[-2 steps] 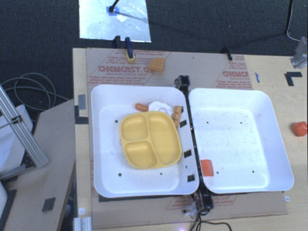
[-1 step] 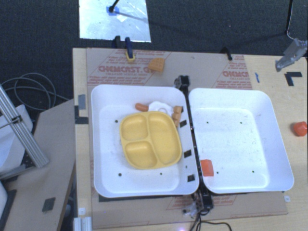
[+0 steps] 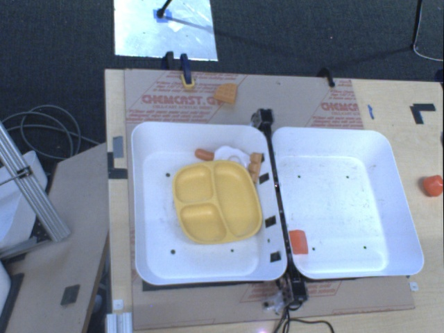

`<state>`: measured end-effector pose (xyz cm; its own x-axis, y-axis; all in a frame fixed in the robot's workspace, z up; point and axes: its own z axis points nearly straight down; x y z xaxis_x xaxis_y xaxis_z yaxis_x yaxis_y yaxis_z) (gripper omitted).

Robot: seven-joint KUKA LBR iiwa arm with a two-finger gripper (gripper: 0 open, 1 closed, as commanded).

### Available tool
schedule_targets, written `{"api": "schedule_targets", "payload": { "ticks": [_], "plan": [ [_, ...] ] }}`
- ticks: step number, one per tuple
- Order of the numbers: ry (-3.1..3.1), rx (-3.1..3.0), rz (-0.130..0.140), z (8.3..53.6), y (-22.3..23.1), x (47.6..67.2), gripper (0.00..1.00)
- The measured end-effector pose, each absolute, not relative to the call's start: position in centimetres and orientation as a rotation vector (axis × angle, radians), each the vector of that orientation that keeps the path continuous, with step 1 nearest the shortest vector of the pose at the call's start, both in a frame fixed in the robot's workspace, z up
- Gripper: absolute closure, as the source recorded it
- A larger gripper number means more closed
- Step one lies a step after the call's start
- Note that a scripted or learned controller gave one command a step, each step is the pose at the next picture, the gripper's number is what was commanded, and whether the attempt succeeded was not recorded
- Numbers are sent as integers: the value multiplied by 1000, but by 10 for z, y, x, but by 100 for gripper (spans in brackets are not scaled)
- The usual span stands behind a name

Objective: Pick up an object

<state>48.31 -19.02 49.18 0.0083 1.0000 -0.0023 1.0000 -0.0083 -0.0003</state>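
Orange block [image 3: 297, 241] in right bin [image 3: 388, 186]

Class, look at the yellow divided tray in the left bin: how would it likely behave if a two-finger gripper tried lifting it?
The yellow divided tray looks like stiff moulded plastic, so probably rigid and light. Wide and shallow, it likely tilts if pinched by one rim. Its smooth surface may slip.

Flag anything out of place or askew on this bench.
Two things sit outside the bins: a tan block on the board behind the left bin, and an orange object on the bench past the right bin. In the left bin, the yellow divided tray lies askew, partly covering a white piece.
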Motion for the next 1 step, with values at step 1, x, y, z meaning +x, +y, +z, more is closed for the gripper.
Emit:
{"api": "schedule_targets", "payload": {
  "ticks": [1],
  "plan": [
    [2233, 2209, 3, 473, -120, 487, 0]
  ]
}}
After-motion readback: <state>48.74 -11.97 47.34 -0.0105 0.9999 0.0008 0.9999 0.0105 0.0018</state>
